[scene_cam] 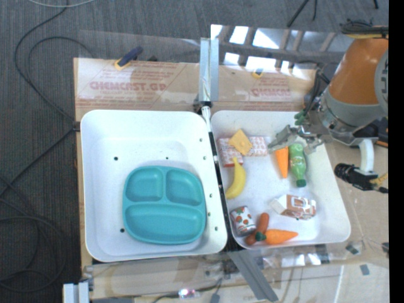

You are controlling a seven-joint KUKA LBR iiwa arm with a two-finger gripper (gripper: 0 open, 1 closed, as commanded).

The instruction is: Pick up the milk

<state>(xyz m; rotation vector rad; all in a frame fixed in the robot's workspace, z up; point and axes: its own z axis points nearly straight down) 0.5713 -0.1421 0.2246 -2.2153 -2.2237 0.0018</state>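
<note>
The milk (293,206) is a small white carton with brown and red print, lying on its side in the front right part of the right bin (334,188). My gripper (295,137) hovers over the back of that bin, just above the tops of an orange carrot (281,161) and a green bottle (297,163). Its fingers look spread open and hold nothing. The milk lies well in front of the gripper, apart from it.
Also in the right bin are a cheese wedge (240,142), a wafer packet (231,150), a banana (237,179), a small can (242,219), a sausage (261,225) and a second carrot (279,236). The left bin (101,137) holds a teal divided plate (165,205).
</note>
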